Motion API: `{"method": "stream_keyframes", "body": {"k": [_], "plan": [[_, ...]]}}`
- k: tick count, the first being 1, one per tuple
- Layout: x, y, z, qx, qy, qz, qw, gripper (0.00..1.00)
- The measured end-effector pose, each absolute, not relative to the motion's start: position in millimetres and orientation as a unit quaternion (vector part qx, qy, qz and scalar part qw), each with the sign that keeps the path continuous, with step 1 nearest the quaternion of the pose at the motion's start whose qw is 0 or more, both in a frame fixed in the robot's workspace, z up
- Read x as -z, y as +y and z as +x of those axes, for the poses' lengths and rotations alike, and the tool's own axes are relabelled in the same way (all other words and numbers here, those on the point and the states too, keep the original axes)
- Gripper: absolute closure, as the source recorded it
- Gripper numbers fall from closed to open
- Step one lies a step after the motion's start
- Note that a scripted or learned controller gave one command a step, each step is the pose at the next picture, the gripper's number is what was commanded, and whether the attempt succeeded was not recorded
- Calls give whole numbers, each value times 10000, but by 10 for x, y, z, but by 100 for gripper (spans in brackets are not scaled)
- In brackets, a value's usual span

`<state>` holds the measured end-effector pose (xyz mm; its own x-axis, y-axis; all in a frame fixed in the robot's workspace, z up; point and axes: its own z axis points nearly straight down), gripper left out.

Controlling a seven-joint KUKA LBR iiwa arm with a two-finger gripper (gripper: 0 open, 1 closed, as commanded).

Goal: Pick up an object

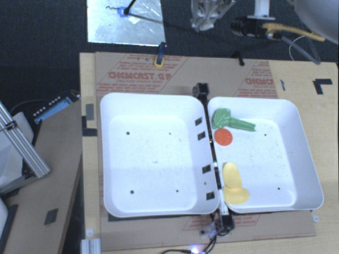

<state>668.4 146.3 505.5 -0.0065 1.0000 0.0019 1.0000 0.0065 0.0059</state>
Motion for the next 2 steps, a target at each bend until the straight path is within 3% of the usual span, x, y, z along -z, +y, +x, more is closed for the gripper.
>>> {"method": "stream_keyframes", "body": {"k": [1, 2], "plan": [[-5373, 1707, 6682, -25, 7093, 7049, 12, 100], [-4570, 2357, 6679, 6, 7098, 7044, -9, 100]]}}
